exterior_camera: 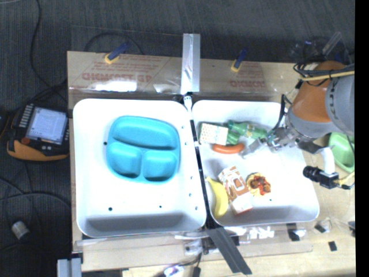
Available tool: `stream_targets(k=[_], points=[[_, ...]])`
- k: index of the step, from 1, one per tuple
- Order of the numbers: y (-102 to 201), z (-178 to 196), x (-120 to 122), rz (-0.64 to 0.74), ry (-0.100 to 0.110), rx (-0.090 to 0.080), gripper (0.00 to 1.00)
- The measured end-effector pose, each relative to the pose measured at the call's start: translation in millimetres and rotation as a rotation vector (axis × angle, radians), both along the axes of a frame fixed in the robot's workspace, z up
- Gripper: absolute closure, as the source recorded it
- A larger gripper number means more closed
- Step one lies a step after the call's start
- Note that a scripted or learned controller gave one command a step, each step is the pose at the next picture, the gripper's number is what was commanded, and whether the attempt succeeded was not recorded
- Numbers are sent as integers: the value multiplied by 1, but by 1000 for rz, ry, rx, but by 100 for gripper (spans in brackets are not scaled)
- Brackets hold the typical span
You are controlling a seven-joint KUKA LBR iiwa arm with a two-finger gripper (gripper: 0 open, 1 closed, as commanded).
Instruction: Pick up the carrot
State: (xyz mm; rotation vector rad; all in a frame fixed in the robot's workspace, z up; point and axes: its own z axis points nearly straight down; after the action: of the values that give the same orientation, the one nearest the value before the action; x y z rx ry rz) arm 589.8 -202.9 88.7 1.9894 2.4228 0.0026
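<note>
we're looking at a robotics lab: bench (115, 77) carrying two white bins (92, 212), cables trailing over grey carpet (52, 16).

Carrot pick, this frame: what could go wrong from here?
1. The carrot lies tight against the green bottle and the card, so the gripper may catch or shove those instead.
2. The gripper is coming in low at the carrot's right end; closing there could pinch only the tip, and the carrot may roll free.

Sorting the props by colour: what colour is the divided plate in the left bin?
Light blue, plain; the camera view shows the divided plate clearly.
</note>
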Motion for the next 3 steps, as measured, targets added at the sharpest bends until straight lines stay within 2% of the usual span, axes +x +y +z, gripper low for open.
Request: stream_targets(k=[1, 2, 3], points=[[-11, 80, -64, 52, 8, 3, 0], [-11, 1, -37, 271, -6, -1, 0], [-5, 1, -102, 433, -6, -8, 0]])
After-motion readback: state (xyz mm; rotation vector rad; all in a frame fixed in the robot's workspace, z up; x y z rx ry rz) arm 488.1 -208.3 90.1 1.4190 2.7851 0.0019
